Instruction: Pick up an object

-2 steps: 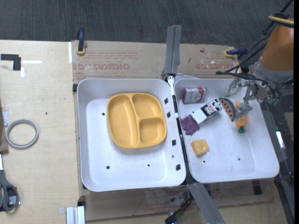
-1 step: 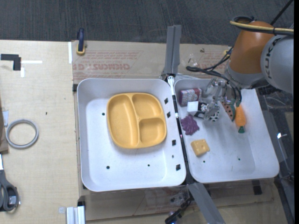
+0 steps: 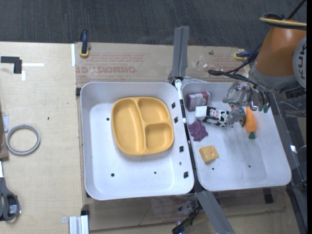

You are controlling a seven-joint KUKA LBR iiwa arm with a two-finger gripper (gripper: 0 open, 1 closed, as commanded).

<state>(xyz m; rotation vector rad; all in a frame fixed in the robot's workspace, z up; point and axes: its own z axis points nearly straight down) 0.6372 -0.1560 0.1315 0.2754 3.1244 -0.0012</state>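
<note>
My gripper (image 3: 238,115) hangs low over the back of the right bin (image 3: 243,172), between a black-and-white cow-patterned toy (image 3: 217,116) on its left and an orange carrot (image 3: 250,122) on its right. It sits close to the toy's right end; whether it touches is unclear. Also in this bin are a purple can (image 3: 197,100), a small white block (image 3: 201,112), a purple grape cluster (image 3: 197,130) and a yellow cheese-like wedge (image 3: 209,153). The left bin (image 3: 97,169) holds a yellow divided plate (image 3: 143,126).
A grey divider (image 3: 185,130) runs between the bins. On the wooden bench to the left lie a grey tape ring (image 3: 22,139) and scissors (image 3: 7,204). A blue-and-yellow clamp (image 3: 84,45) stands behind the left bin. The arm's cables (image 3: 229,72) hang at the back right.
</note>
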